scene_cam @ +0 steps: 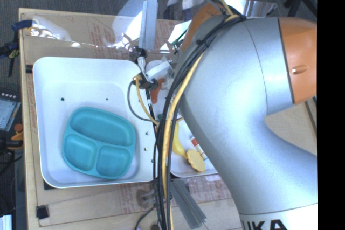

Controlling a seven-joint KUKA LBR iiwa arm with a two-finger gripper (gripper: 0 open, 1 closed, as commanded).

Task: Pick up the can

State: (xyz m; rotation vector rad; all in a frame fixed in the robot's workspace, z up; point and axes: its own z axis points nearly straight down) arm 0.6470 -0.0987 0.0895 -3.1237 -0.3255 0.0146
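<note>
The camera view looks down at a slant on a bench carrying two shallow white bins side by side. The left bin is in plain sight. A teal plate with three compartments lies flat on its floor, toward the near side, with bare white floor around it and two small dark dots on the floor beyond it.

The right bin is mostly hidden. The grey arm reaches in from the right and covers nearly all of it, with the orange band at the upper right. A bundle of black and yellow cables runs down the arm's left side, along the wall shared by the two bins, and drops off the near edge of the bench.

On the small visible strip of the right bin, at its near-left corner, lies a yellow object, with a thin white item bearing red marks just beside it; what either one is cannot be told.

The arm's tip sits near the far end of the shared wall, among cables and fittings. Whether the claw is apart or together cannot be told. The can cannot be made out anywhere, so its place cannot be told.
</note>
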